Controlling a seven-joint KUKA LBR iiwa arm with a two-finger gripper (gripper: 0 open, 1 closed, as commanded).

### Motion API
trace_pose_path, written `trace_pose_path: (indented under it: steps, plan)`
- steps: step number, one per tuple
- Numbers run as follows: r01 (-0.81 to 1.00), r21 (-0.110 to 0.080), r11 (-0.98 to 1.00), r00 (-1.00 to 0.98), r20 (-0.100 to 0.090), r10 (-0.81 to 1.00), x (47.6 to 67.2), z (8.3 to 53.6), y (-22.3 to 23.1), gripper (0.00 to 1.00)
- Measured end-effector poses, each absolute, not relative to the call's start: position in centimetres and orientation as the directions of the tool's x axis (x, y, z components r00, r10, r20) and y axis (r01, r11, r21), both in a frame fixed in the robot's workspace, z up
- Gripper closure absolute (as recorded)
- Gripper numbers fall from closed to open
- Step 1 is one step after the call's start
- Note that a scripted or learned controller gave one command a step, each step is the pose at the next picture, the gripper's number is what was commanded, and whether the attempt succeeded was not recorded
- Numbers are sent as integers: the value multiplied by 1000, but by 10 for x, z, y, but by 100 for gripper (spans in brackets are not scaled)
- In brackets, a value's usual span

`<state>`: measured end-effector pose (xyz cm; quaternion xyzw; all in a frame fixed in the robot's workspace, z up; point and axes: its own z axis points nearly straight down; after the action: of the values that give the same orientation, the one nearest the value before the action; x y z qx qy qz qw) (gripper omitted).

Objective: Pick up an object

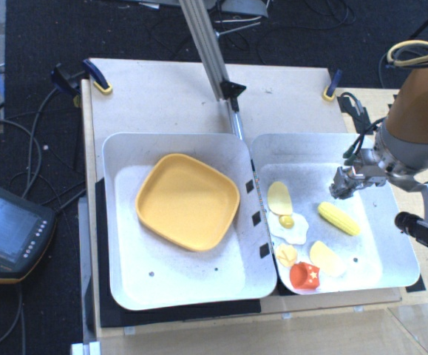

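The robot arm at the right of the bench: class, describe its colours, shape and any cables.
The arm is rounded, with a grey body below an orange-brown band. Black cables loop beside its wrist. Its end effector is small, dark grey metal. A pale yellow hose coils above.

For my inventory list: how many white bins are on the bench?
2. The left bin holds a yellow plate. The right bin holds small toy foods, among them a corn cob, with the gripper over it.
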<state>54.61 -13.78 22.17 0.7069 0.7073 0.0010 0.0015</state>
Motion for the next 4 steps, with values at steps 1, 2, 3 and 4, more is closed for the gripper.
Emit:
trace_pose_path:
  steps: [1, 2, 3, 4]
  plan:
    - [1000, 5, 1, -1, -1, 1000, 547, 274, -138, 100]
    - [1000, 0, 5, -5, 1, 1000, 570, 274, -86, 100]
    - [1000, -1, 5, -5, 1, 1000, 592, 263, -36, 100]
    - [1000, 0, 4, -4, 1, 1000, 598, 265, 14, 100]
